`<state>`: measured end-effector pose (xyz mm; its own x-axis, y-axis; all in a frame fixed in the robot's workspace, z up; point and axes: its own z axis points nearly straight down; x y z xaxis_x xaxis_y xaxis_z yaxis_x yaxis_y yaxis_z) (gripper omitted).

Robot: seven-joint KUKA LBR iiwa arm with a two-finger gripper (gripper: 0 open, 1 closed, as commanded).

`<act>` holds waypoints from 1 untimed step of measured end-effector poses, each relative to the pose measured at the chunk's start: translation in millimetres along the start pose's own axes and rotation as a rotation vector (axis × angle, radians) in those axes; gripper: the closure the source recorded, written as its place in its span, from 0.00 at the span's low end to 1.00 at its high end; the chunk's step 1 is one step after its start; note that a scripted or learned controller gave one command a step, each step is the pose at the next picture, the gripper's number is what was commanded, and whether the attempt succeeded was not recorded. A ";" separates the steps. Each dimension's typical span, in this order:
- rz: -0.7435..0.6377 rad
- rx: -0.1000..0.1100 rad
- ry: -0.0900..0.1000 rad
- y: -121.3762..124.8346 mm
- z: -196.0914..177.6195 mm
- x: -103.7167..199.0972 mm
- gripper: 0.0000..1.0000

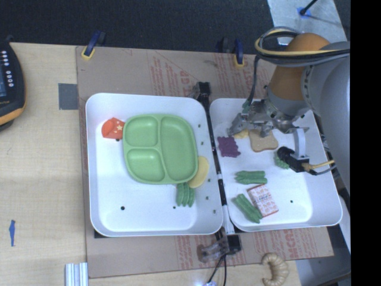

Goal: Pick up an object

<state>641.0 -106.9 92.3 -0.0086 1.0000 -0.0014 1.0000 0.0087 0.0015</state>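
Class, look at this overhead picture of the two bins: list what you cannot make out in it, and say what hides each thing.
- Gripper: open or shut unclear; wrist covers it.
- Tan flat piece: top edge hidden under the gripper.
- Yellow piece: mostly hidden under the green divided plate.
- Small carton: print too small to read.
- Dark green item: partly covered by a cable.

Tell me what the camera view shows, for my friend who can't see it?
A grey robot arm reaches from the right, its tool low over the right white bin, near a tan piece and a purple piece. The left white bin holds a green divided plate.
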 end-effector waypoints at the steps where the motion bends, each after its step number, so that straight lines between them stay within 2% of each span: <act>1: 0.008 -0.003 -0.002 15.3 -69.9 -54.1 0.00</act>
<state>656.7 -160.7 162.3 -0.0009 1.0000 -0.0036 1.0000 0.0009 0.0045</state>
